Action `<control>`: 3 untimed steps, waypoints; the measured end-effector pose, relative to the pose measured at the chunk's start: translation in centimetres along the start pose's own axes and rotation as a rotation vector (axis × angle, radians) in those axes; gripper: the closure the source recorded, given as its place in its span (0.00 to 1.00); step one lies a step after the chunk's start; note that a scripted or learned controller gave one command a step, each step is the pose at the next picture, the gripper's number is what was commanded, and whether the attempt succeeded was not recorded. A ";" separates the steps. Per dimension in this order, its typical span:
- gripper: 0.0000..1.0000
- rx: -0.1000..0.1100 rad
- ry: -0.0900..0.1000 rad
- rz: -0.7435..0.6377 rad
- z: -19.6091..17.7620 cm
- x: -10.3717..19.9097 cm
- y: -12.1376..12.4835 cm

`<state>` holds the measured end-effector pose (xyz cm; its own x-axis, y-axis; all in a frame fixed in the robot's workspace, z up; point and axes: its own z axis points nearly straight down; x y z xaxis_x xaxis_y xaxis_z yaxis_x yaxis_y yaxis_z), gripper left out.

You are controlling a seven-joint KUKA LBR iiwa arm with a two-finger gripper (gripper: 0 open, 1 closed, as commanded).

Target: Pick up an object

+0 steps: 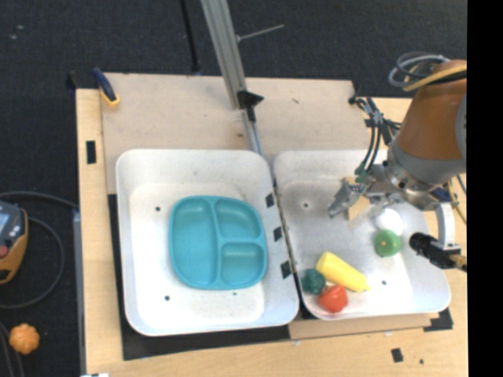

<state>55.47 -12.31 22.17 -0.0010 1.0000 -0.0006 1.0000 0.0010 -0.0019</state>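
The gripper (pixel 350 203) hangs low over the right bin (pixel 314 181), nothing visible between its fingers; whether they are parted cannot be told. Near the bin's front edge lie a yellow object (pixel 343 272), a red one (pixel 334 298), and two green ones (pixel 313 281) (pixel 386 244). The left bin (pixel 141 171) bears a teal divided plate (pixel 218 241). Both bins rest on a tan bench (pixel 173 112) over dark floor (pixel 47 22).

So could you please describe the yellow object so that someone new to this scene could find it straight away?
Start at the right bin, the one without the blue tray. Near its front edge lies a cluster of small toys; the yellow object is the long one lying at a slant there. A dark green piece and a red one sit just beside it, both rounder and shorter.
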 end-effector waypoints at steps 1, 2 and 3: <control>0.00 0.000 0.000 0.001 4.5 0.4 -0.5; 0.00 0.002 0.000 0.001 10.8 0.3 -0.6; 1.00 -0.006 -0.001 0.007 9.4 0.2 -0.4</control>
<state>55.03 -12.14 12.81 0.0058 1.0000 -0.0015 1.0000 -0.0058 0.0043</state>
